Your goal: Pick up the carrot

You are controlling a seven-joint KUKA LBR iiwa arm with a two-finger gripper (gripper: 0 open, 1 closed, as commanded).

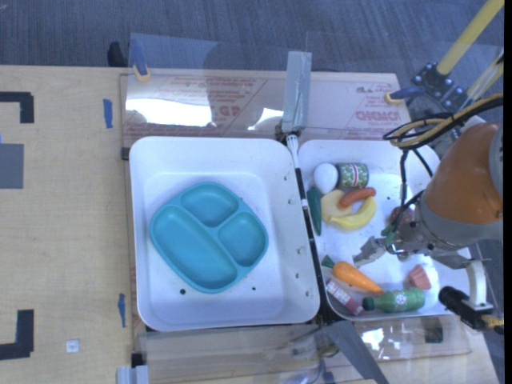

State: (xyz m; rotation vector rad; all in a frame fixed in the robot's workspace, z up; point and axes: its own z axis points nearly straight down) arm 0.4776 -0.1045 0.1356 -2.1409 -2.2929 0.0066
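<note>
Two shallow white bins (152,310) sat on the bench; the small orange toy carrot (356,277) lay in the right one, just left of the two-finger gripper (374,250). It looked like the approach step — whether that pincer was released or clenched I couldn't tell — and next it needed to settle over the carrot.

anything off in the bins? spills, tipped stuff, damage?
Nothing spilled or broken. The right bin holds a loose jumble: green bottle lying on its side, carrot slanted near the front, can tipped by the egg. The blue tray sits askew in the left bin.
</note>
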